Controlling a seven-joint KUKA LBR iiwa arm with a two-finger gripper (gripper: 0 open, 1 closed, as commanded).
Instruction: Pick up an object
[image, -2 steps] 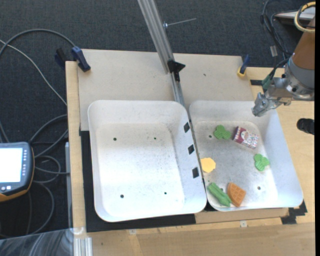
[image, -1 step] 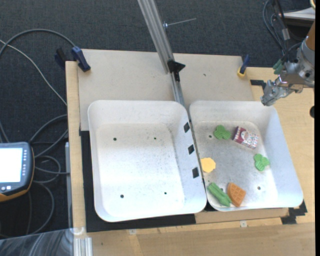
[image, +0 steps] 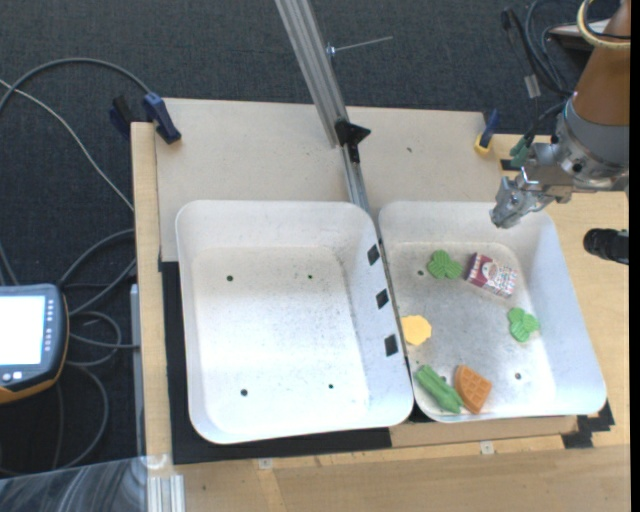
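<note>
Tool (image: 507, 212) hangs over the far edge of the right bin (image: 570, 300), and whether it is open or closed I cannot tell.

Just below the tool, toward the camera, lies a red-and-white packet (image: 491, 275), with a green piece (image: 444, 266) to its left. Further from the tool sit another green piece (image: 522, 324), a yellow piece (image: 415, 329), an orange waffle shape (image: 473, 387) and a long green piece (image: 437, 388). The left bin (image: 200, 260) is well apart from the tool.

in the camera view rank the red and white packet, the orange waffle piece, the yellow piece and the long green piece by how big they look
1. red and white packet
2. long green piece and orange waffle piece: too alike to rank
3. yellow piece, smallest
</note>
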